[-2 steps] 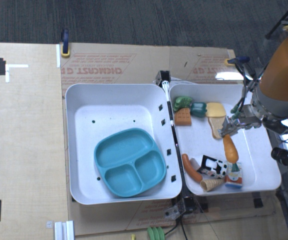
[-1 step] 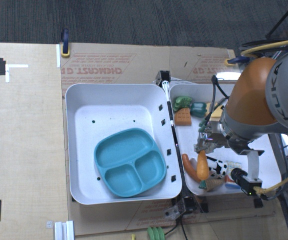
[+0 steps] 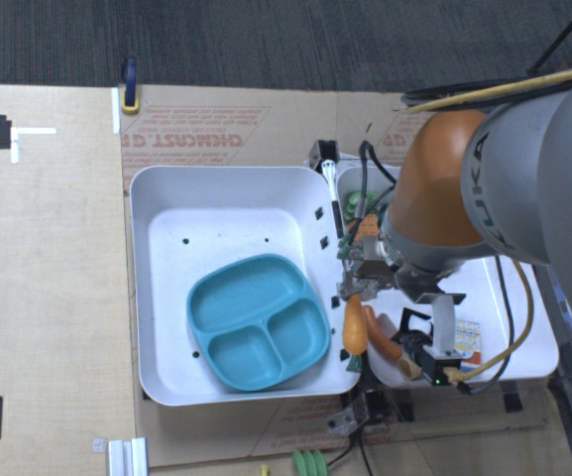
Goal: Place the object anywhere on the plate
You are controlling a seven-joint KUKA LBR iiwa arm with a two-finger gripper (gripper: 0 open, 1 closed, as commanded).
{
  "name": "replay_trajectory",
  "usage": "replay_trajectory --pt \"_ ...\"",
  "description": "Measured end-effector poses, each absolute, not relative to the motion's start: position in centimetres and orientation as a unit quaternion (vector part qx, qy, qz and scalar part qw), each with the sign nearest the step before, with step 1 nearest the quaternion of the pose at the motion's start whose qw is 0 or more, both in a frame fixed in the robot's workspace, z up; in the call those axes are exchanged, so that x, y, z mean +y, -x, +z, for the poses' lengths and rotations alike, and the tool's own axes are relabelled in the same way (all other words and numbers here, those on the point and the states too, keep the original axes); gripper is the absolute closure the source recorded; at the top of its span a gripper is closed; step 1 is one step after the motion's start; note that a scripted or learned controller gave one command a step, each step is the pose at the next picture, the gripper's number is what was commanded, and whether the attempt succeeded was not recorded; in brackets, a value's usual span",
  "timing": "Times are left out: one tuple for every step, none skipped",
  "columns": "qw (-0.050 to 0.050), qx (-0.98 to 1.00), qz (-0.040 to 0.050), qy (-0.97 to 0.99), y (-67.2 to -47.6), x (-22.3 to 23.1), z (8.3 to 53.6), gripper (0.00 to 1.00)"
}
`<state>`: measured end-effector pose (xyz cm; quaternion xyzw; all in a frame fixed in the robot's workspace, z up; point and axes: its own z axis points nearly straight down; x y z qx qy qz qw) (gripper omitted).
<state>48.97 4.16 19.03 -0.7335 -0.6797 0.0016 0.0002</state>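
Fingers [image 3: 358, 288] half hidden under wrist, state unclear.

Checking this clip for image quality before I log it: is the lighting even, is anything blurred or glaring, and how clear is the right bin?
Camera view: lighting is soft and even, with faint shadows along the left bin walls; the blue plate is sharp, without glare; the arm looms large and slightly soft, covering much of the right bin; the gripper area is cluttered and hard to read.
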Motion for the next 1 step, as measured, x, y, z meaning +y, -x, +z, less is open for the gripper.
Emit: replay_trajectory --pt "0.0 -0.679 0.0017 0.734 -48.97 4.14 19.04 0.0"
